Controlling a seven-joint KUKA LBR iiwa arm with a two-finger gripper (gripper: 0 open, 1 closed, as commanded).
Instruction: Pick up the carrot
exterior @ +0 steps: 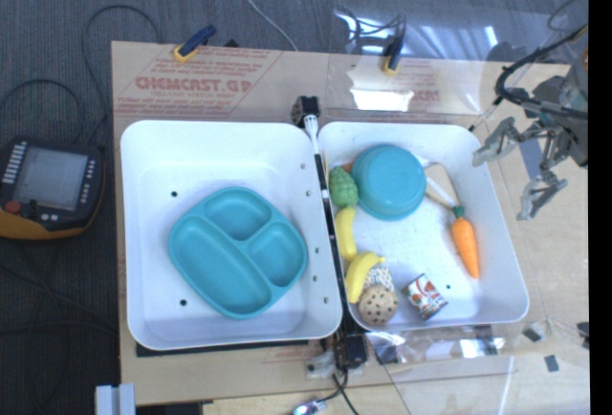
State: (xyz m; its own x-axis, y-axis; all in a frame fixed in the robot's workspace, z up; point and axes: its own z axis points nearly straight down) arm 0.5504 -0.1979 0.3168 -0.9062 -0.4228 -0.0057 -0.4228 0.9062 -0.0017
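The orange carrot (466, 247) with a small green top lies along the right side of the right bin (507, 279), its tip pointing toward the front. My gripper (514, 170) hangs over the bin's right rim, up and to the right of the carrot and apart from it. Its fingers (491, 144) are spread open with nothing between them.
The right bin also holds an upturned blue bowl (389, 181), a beige wedge (442, 185), a green item (342, 185), yellow pieces (360, 272), a cookie (378, 306) and a small can (426, 295). A blue divided plate (239, 251) lies in the left bin (143, 212).
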